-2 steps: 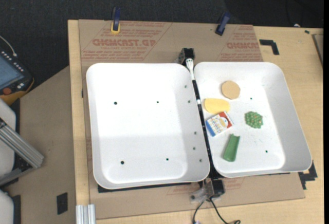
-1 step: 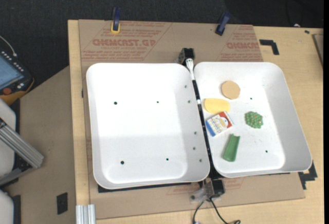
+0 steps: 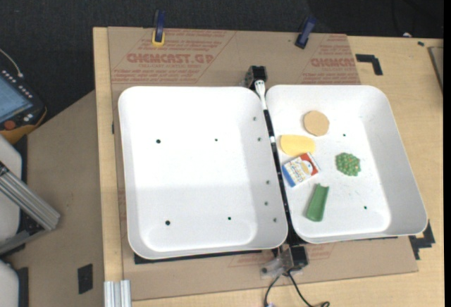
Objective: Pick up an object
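Right bin [image 3: 394, 158] holds 5 small objects [image 3: 316, 123].

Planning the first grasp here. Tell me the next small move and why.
Probably bring the arm in over the right bin and line up above the green bumpy ball. All five objects lie in that bin, and the ball sits apart from the others, while the yellow piece and small carton crowd together.

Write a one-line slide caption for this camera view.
Two white bins side by side: the right bin holds a tan disc, yellow wedge, small carton, green cluster and green bottle.
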Available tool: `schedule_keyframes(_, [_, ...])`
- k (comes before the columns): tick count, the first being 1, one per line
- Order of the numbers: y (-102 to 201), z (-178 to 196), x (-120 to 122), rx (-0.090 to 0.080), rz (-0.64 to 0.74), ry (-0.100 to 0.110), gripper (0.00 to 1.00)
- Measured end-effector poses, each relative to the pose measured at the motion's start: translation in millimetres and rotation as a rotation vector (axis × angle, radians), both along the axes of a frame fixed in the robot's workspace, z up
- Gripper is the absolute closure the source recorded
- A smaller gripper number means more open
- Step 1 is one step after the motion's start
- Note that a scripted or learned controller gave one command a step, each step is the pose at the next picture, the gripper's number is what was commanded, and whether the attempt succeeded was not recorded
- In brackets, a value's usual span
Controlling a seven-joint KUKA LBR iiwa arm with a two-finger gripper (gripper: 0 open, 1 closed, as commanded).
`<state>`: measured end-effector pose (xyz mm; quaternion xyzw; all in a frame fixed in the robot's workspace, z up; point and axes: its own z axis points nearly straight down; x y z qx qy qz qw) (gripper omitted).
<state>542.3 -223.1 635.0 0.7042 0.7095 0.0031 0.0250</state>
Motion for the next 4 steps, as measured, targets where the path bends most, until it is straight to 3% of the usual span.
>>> schedule_keyframes(1, [0,11,0,-0.004,0.0,-0.005,1.0])
schedule_keyframes(2, [1,-283,41,0.036,-0.007,0.055,1.0])
schedule_keyframes(3, [-1,-248,-19,0.031,-0.01,0.04,1.0])
schedule_keyframes(4, [-1,-222,-64,0.03,-0.009,0.037,1.0])
